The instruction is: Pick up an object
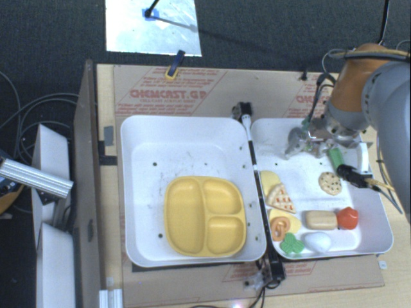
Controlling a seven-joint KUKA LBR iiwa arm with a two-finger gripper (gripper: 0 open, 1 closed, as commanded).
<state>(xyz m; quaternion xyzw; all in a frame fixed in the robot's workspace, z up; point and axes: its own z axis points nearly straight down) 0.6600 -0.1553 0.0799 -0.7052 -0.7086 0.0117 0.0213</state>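
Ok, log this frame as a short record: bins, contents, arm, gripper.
left bin: yellow divided tray
right bin: cookie, waffle slice, tan bread piece, red item, white egg, green item
arm: reaching in from the right, over the right bin's far end
gripper: low in the right bin, away from the food; finger state unclear

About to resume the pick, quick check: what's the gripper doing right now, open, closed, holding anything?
Gripper: low over the back of the right bin; whether it is open, closed or holding something cannot be told.
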